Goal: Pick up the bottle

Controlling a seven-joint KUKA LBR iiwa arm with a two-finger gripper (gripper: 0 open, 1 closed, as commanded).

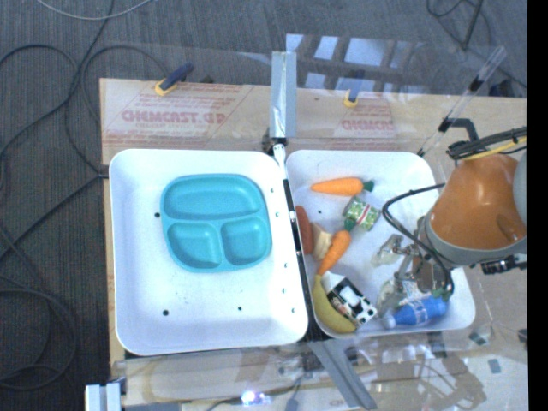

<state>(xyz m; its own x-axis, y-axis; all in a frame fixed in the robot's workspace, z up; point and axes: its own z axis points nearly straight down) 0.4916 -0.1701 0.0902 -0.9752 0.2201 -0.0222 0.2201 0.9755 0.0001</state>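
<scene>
And here is the bench, two shallow white plastic bins side by side. The left white bin (128, 315) carries a sky-blue plastic divided plate (217, 221) with three compartments, sitting toward twelve o'clock of its floor. The right white bin (402, 165) holds all the clutter.

In from three o'clock comes the grey arm with its orange band (475, 208), hanging over the right bin's three o'clock side, black cables looping off it. Below it the metal two-finger gripper (409, 282) points down toward five o'clock of that bin, just above the bottle; whether its claw is open or closed I cannot tell, the metalwork is too tangled to read.

The task's thing, a small clear plastic bottle with a blue label and blue cap (418, 312), lies on its side at five o'clock of the right bin, nearly against the rim.

Smaller pieces now: an orange toy carrot (340, 186) at twelve o'clock, a second orange carrot (335, 251) tilted near the centre, a green-labelled little jar (361, 213) between them, a yellow banana (329, 311) at seven o'clock, a black-and-white block (351, 299) touching it.
</scene>
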